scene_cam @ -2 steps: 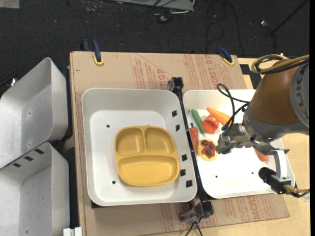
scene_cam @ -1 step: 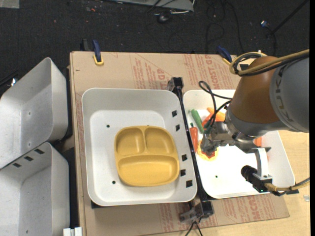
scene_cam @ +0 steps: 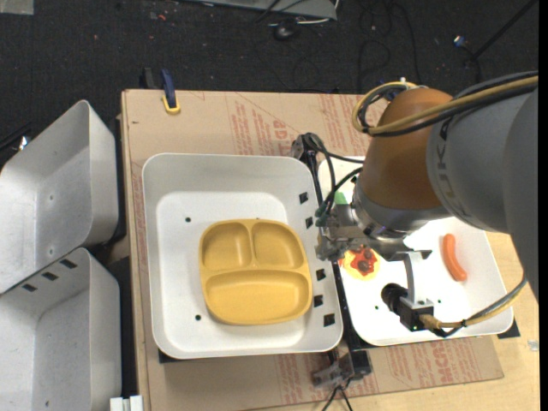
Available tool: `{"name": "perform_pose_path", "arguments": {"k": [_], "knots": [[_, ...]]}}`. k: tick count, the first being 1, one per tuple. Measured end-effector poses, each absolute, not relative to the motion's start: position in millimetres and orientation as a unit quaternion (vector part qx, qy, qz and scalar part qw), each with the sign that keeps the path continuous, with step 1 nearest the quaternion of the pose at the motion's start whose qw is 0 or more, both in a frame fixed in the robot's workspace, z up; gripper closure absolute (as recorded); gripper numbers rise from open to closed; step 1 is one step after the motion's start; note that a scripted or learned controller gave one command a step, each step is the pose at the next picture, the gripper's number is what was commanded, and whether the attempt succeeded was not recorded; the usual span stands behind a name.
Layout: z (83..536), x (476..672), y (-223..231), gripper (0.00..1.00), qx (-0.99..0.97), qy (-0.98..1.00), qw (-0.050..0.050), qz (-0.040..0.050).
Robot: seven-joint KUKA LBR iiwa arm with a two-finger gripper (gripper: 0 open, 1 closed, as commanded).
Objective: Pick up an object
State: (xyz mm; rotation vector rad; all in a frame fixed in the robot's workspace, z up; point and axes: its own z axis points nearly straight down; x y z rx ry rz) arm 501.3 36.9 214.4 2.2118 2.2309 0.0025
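In the right bin, a small red and yellow object lies near the left wall. My gripper hangs directly over its left side, low in the bin; the wrist hides the contact. An orange carrot-shaped piece lies to the right, apart from the gripper. A bit of something green peeks out beside the wrist at the bin's far left. The grey arm with its orange band covers most of this bin's far half.
The left bin holds a yellow divided plate in its middle. The two bins meet just left of the gripper, with black clips along the shared wall. Grey trays stand off the bench at the left.
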Motion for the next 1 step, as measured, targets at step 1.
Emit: {"name": "perform_pose_path", "arguments": {"k": [1], "knots": [[230.1, 495.6, 90.7, 1.0, 0.704, 0.71, 0.0, 0.0012]]}}
